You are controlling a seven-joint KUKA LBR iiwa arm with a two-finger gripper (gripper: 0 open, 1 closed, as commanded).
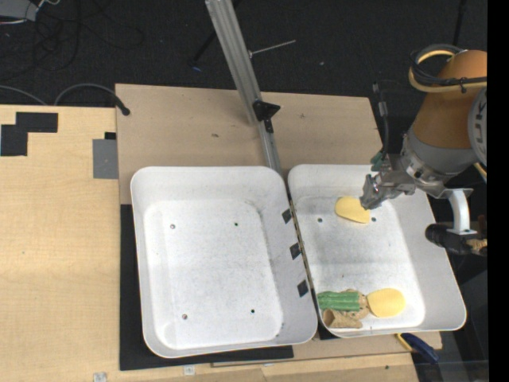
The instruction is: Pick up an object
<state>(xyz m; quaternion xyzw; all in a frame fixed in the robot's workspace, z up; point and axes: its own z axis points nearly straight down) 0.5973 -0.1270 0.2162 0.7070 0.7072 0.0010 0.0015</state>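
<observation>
Claw (372, 200) low over yellow piece (352, 210), right bin (433, 293) twelve o'clock; finger state I cannot tell; I judge grasp approach.

Arm (449, 126): bulky rounded orange segment at upper end, pale yellowish ring round its top, grey metallic wrist below. Black cable runs down arm's left side. Tool (374, 196): small, dark grey, blocky, metal. White curved part and black fitting below wrist.
</observation>
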